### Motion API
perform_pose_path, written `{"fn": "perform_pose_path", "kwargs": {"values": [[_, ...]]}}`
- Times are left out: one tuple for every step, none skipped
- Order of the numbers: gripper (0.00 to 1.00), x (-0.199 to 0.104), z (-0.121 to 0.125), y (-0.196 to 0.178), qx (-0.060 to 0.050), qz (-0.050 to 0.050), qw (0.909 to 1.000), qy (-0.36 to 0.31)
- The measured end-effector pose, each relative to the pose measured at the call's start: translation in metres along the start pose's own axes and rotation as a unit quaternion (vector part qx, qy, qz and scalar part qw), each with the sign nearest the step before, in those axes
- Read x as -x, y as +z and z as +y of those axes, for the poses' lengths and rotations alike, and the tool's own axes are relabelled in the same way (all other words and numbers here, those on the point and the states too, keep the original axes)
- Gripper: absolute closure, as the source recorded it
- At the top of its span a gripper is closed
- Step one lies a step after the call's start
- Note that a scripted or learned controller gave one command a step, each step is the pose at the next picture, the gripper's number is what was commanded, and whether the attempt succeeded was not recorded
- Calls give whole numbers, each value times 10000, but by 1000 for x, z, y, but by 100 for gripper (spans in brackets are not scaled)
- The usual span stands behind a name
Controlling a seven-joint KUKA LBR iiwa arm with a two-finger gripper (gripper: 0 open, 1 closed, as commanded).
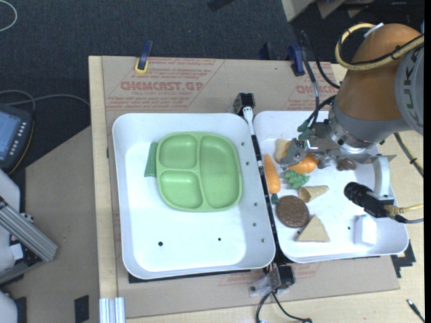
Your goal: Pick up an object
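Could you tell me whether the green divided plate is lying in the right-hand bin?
No, the green three-compartment plastic plate lies in the left shallow white bin, while the right white bin holds the small food items.

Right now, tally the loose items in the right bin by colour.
Orange: 2, the carrot and a small piece by the pincer
Green: 1
Brown: 1, the round cookie
Tan: 2, the cone and the wedge
White: 1, the block
Total: 7
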State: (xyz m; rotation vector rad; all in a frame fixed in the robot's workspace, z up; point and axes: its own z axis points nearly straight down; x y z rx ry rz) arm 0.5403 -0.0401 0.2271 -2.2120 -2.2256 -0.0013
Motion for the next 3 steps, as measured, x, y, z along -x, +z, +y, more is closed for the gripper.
{"fn": "perform_pose_path", "kwargs": {"values": [[100,-45,-13,-4,-4,-1,10000,1],[100,-58,-15,13,-12,-11,10000,23],[100,-66,-19,-1,21,-14,10000,20]]}}
